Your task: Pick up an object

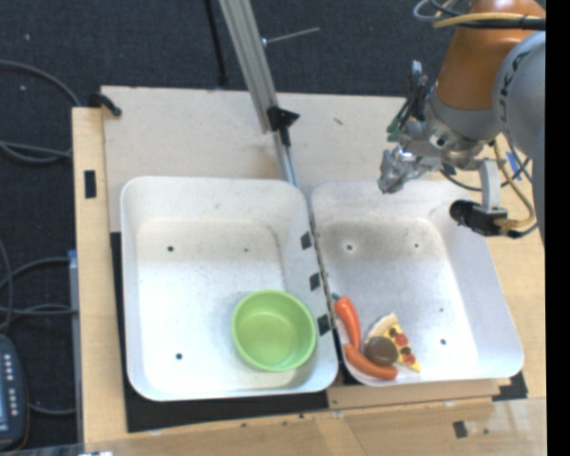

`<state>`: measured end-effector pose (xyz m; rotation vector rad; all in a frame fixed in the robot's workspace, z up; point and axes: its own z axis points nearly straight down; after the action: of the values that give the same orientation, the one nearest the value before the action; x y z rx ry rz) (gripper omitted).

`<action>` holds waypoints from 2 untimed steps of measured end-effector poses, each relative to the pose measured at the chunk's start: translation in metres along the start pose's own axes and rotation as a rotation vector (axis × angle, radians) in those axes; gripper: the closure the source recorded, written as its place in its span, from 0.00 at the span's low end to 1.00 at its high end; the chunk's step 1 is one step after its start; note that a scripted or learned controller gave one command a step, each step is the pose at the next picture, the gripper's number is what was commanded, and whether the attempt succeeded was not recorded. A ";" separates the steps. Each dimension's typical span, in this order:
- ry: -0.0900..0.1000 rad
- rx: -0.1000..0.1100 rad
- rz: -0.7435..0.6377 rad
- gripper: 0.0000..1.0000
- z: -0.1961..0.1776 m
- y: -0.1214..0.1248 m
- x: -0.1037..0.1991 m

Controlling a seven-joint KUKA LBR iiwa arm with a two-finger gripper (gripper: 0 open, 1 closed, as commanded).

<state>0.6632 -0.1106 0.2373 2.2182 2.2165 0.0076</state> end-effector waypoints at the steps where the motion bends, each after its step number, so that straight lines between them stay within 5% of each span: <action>1: 0.001 0.002 -0.003 1.00 -0.033 0.001 -0.001; 2: 0.002 0.007 -0.007 1.00 -0.036 -0.035 0.041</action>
<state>0.6280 -0.0694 0.2726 2.2154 2.2286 0.0021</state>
